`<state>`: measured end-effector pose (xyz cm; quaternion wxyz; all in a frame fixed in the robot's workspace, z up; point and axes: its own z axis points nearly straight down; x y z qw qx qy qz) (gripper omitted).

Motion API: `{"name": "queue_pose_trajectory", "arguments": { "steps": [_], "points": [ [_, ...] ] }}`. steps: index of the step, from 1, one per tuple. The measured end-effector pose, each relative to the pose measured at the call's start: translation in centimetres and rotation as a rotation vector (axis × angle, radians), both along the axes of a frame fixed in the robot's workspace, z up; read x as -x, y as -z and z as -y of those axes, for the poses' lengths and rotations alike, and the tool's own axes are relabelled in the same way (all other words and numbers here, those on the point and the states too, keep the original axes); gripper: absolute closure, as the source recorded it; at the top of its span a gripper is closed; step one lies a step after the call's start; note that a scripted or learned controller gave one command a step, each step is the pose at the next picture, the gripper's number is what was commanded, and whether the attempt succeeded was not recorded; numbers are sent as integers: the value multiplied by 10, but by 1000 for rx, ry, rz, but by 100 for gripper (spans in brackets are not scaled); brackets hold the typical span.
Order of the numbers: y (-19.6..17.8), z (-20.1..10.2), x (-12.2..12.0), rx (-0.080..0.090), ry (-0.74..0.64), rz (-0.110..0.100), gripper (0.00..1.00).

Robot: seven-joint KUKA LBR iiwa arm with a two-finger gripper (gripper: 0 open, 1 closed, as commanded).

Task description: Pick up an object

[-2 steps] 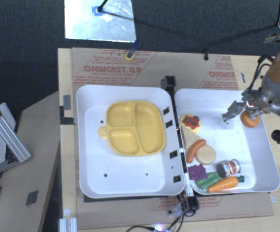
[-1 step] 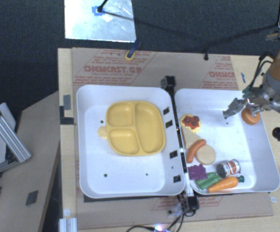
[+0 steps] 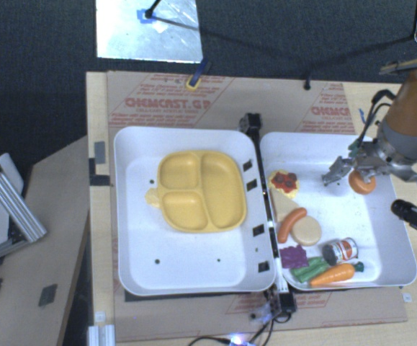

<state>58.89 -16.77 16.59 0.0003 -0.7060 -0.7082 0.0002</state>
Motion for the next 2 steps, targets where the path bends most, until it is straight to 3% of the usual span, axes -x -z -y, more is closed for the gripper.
{"name": "queue_pose_trajectory", "arguments": {
  "steps": [1, 2],
  "points": [
    [57, 2, -9, 0, 0, 1, 0],
    [78, 2, -11, 0, 0, 5, 0]
  ]
}}
